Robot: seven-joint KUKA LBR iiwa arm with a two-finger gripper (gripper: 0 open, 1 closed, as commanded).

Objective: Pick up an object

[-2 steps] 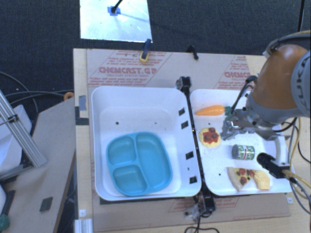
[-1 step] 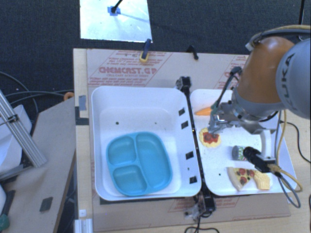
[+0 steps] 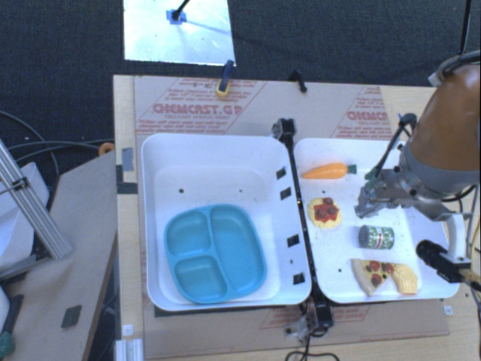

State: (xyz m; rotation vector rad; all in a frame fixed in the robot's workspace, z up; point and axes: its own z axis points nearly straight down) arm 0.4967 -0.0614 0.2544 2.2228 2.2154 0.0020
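**A:** Could you make out the jaws at that moment?

**B:** No. The gripper (image 3: 373,199) sat at right of centre in the frame, inside the right bin (image 3: 338,295), but it was a grey blur from above; you could not tell whether the jaws were apart or together, and nothing showed between them.

**A:** What lay closest?

**B:** The green can (image 3: 376,238), on its side just below the gripper. The small pizza (image 3: 325,211) was to its left, the carrot (image 3: 328,171) above that, the pizza slice (image 3: 385,275) along the lower edge.

**A:** Your worry?

**B:** You had a can lying on its curve: I judged a nudge would roll it toward the slice, or the jaws would close on nothing. The blue tray (image 3: 214,253) in the left bin (image 3: 218,153) was well clear.
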